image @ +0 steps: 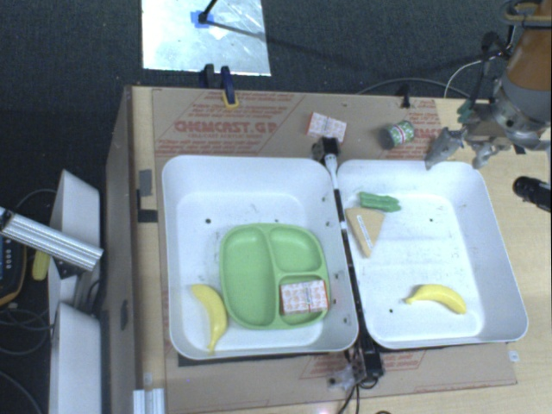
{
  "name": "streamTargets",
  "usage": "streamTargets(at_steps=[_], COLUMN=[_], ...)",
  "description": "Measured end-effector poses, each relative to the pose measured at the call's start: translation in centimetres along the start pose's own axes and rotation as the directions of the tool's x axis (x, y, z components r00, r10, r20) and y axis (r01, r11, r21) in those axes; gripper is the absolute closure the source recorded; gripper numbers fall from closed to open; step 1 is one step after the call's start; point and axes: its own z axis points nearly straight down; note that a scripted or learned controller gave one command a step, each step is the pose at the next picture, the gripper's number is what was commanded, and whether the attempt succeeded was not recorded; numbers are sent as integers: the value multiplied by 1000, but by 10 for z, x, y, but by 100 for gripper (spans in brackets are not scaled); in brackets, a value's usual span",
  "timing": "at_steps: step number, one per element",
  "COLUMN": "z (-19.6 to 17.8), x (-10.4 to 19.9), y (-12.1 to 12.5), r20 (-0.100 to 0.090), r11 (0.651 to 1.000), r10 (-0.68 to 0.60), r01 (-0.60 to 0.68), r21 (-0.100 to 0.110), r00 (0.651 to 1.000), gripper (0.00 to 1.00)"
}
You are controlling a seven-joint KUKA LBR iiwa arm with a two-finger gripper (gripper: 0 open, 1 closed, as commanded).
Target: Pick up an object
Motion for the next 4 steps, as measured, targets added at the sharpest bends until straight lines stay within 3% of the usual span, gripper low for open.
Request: streamTargets(at_steps=[1, 2, 3, 4], z=[83, 110, 155, 46], x=[7, -4, 21, -33], y=[-57, -151, -151, -150], r20=[-1, 0, -2, 2], r11=[1000, 1000, 1000, 1000], r10=[2, 3, 1, 3], r01=[-2, -3, -1, -3], r21=[4, 3, 3, -3], r00=[1000, 1000, 1000, 1000], gripper=[0, 0, 0, 0])
